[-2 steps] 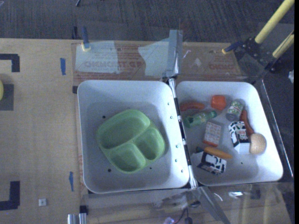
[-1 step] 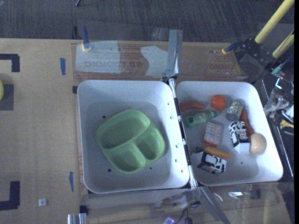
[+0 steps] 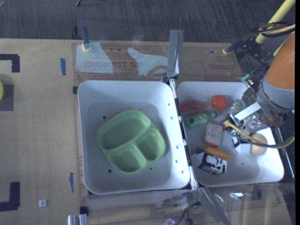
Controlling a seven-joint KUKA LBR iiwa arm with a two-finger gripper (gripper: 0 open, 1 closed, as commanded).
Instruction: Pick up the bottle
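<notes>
Arm [image 3: 280, 81] slanting in, gripper [image 3: 243, 122] over right bin [image 3: 269, 172]

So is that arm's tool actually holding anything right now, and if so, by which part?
It cannot be told. The tool sits low over the right bin, apart from the green bottle, with nothing clearly between its tips.

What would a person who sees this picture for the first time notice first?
Most striking is the light green plastic tray with three compartments, alone in the left white bin. Next comes the grey arm with the orange band, reaching from the right over the right white bin, where a small green bottle lies among mixed items.
</notes>
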